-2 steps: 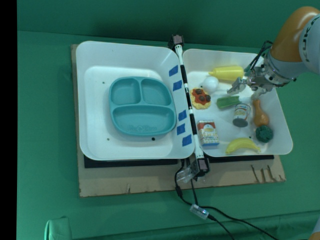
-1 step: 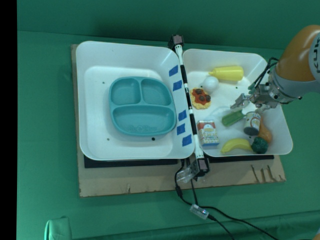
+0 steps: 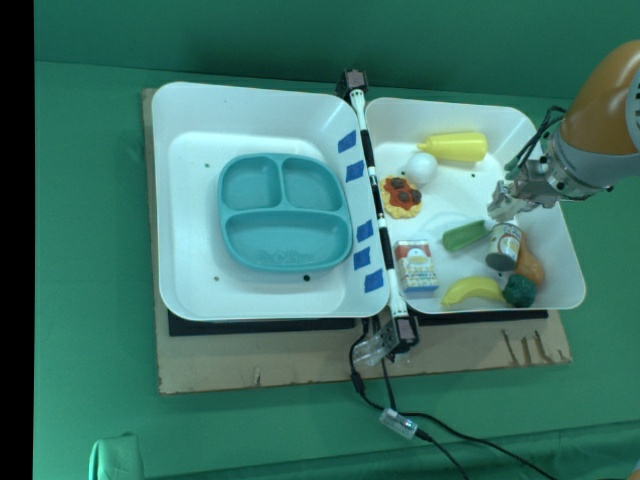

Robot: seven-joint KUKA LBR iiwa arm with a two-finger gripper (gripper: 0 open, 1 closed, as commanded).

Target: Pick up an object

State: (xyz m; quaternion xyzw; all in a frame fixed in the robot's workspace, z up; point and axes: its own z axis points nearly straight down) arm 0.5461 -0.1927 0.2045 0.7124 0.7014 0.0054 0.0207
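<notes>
Banana at right bin's front edge, broccoli beside it, tool above can and green pepper, grip state indiscernible, teal plate in left bin.

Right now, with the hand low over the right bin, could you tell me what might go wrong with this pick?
1. The hand hangs over a tight cluster: green pepper, can, carrot. It may nudge neighbours instead of gripping one.
2. The can lies on its side and could roll away.
3. The cluster sits close to the right bin wall, so descent might clip it.
</notes>
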